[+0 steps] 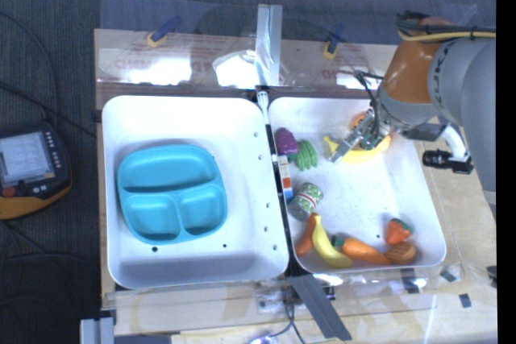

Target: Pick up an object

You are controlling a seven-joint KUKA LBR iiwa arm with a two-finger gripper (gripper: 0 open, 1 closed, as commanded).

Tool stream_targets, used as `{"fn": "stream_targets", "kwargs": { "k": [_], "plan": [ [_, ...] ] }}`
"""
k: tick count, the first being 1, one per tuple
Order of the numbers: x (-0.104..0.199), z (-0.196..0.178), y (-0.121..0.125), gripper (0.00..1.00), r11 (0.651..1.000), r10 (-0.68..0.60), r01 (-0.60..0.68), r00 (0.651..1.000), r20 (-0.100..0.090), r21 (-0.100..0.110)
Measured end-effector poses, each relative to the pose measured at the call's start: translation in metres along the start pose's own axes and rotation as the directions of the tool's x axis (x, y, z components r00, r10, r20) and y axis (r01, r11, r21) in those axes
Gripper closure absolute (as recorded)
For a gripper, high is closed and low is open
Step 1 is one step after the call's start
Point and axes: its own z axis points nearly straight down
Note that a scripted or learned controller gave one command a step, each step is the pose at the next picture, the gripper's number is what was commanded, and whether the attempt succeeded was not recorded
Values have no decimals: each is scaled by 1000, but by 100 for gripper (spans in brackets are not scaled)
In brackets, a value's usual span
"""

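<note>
Above, we see the pincer (348,146) low over a yellow toy (367,151) at two o'clock in the right bin (419,197); its grip we cannot tell.

right bin (419,197) centre open, toys ringing edges

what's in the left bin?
The left bin holds one blue tray with three compartments, lying flat, nothing in its compartments. Whatever sits under the tray is covered. The toy food lies in the right bin, where the hand is.
</note>
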Motion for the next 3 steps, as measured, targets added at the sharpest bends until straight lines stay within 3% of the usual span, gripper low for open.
{"fn": "stream_targets", "kwargs": {
  "k": [1,2,3],
  "plan": [
    [47,-1,23,100,980,198,-198,980,1,1],
    [18,-1,-7,100,939,-343,343,939,1,1],
    [58,-2,23,100,958,-288,288,958,1,-1]
  ]
}}
